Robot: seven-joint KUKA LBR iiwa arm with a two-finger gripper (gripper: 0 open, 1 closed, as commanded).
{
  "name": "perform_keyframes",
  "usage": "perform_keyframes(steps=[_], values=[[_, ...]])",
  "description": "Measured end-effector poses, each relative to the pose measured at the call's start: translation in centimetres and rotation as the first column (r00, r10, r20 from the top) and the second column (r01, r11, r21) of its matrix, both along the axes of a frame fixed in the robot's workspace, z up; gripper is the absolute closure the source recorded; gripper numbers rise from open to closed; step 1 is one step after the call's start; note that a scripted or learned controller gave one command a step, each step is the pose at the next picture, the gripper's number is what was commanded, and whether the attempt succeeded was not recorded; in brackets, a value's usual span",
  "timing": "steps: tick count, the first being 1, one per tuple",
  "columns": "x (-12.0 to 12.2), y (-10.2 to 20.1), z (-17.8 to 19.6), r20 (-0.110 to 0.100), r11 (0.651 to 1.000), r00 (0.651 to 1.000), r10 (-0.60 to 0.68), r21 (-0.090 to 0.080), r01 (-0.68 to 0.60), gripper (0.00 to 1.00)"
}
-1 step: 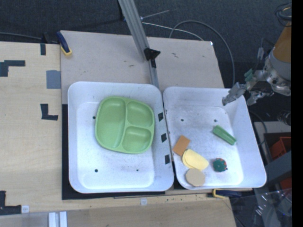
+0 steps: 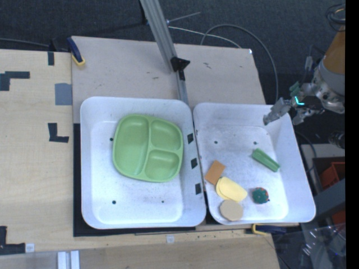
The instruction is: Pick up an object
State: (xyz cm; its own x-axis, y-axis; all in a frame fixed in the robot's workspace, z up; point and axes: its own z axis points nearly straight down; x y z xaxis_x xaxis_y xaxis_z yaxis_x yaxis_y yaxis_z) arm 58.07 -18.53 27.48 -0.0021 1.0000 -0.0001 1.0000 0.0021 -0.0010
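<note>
The right bin (image 2: 242, 121) holds several small objects near its front: an orange block (image 2: 214, 172), a yellow piece (image 2: 230, 189), a tan round piece (image 2: 231, 210), a dark green-and-red ball (image 2: 259, 195) and a green bar (image 2: 265, 159). My gripper (image 2: 285, 112) hangs over the bin's far right rim, above and to the right of the green bar. Its fingers look spread, with nothing between them.
The left bin (image 2: 95, 167) holds a green sectioned plate (image 2: 148, 147). A slanted metal post (image 2: 162, 29) rises behind the bins. Cables (image 2: 235, 29) trail across the bench at the back. A blue-and-yellow clamp (image 2: 76, 53) sits at the bench's far left corner.
</note>
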Motion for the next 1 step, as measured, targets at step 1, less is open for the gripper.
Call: perform_keyframes(steps=[1], values=[[-0.38, -0.19, -6.41, -0.007, 1.000, 1.000, -0.001, 0.001, 0.001, 0.00]])
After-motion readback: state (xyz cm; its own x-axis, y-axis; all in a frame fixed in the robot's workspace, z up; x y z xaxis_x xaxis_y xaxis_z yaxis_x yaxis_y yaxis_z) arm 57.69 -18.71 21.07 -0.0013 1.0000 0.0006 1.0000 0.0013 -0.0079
